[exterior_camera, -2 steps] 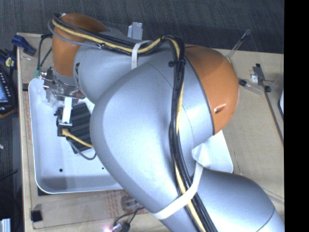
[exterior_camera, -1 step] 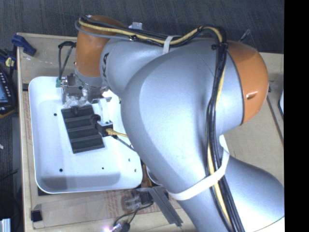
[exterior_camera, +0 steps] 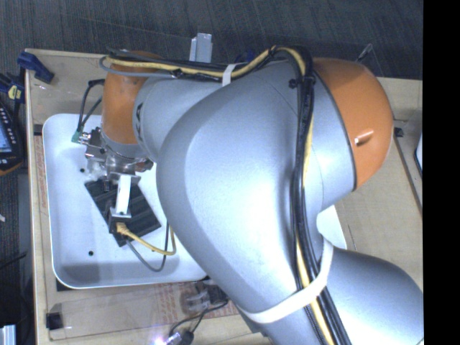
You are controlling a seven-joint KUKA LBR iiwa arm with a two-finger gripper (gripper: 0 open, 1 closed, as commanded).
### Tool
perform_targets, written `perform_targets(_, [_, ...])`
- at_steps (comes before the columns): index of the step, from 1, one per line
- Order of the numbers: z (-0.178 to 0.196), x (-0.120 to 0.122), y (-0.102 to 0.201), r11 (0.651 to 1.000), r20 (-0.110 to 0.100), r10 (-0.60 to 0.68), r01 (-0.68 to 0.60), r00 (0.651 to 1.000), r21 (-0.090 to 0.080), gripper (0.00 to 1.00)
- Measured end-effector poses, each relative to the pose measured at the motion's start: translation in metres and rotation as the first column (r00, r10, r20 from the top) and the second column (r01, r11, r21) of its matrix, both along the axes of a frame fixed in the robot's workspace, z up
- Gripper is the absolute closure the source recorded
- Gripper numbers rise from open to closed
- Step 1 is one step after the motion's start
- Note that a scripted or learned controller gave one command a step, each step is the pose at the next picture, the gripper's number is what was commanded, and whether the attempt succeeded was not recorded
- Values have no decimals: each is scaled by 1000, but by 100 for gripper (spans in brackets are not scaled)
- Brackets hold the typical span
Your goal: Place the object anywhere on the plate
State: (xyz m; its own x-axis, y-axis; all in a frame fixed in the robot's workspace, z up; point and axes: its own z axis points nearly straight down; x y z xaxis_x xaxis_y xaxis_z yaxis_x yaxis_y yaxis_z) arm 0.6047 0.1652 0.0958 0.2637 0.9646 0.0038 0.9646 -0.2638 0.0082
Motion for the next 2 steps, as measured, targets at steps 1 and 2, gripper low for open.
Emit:
perform_targets(1, [0,-39,-51,943,-2,333,-333,943,-2,100])
perform_targets(2, [4,-122,-50,866,12,501,-501,865,-9,100])
